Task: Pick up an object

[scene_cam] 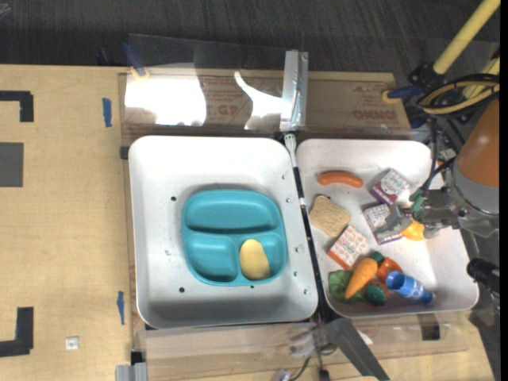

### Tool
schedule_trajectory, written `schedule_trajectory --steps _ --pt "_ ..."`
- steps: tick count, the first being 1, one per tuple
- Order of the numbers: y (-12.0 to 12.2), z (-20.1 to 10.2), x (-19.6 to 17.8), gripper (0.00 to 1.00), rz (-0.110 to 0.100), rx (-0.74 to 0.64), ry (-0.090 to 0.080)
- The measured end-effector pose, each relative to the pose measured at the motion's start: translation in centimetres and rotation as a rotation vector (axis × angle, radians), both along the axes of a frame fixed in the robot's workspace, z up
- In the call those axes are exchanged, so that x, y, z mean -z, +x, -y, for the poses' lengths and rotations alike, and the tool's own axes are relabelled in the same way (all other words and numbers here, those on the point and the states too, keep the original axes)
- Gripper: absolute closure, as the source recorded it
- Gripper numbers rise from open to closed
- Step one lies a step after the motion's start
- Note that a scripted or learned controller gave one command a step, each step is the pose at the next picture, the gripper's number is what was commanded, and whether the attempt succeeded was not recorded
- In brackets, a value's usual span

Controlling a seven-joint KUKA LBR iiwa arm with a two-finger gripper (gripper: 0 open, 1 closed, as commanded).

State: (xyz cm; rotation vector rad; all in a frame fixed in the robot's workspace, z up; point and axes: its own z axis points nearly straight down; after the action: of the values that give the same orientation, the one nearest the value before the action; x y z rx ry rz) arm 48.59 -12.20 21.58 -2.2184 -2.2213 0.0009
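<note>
While the gripper (407,215) is hovering low in the right bin (452,272), closed on nothing I can confirm, a yellow toy (413,231) is lying just beneath it.

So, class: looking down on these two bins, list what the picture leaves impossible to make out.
- Print on the small purple-and-white cartons: too small to read in the camera view.
- Green toy vegetable: partly covered by the orange toy carrot, so its shape is unclear.
- Grey robot arm: cut off by the right edge.
- The gripper: blurred against the clutter, so its state is unreadable.
</note>
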Motion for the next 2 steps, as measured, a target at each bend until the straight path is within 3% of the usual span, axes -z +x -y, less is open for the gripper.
schedule_trajectory --steps 1,2 --pt "1.6 -3.0 11.1 0.00 0.005 0.228 -0.001" --pt "0.4 -2.4 12.0 0.00 0.032 0.156 0.003"
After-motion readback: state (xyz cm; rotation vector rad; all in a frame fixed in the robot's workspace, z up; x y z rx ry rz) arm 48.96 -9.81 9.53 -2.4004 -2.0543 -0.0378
